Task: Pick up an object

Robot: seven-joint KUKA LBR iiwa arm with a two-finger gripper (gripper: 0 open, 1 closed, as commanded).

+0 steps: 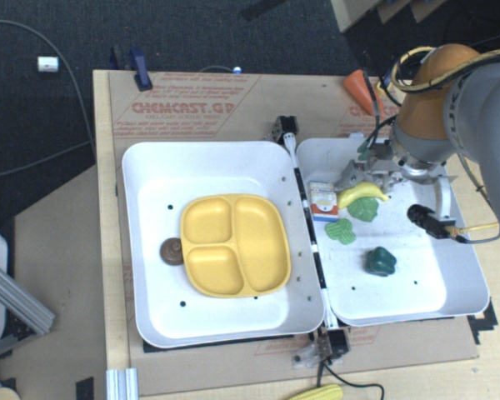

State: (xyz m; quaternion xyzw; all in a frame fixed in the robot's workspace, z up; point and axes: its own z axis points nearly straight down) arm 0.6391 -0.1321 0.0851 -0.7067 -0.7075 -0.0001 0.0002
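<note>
The right bin [450, 294] holds a yellow banana [360, 195], a light green piece [367, 210] just under it, and a second green leafy piece [342, 231]. There is also a dark green pepper [381, 261] and a small white and red carton [322, 201]. My gripper [362, 172] hangs low over the far part of this bin, directly above the banana and close to it. The grey arm [450, 98] with its orange band comes in from the upper right.
The left bin [150, 307] carries a yellow divided plate [233, 244] with a small brown round thing [172, 251] at its left edge. A black clip [285, 127] sits at the far end of the wall between the bins. A cable [450, 232] trails over the right bin's right side.
</note>
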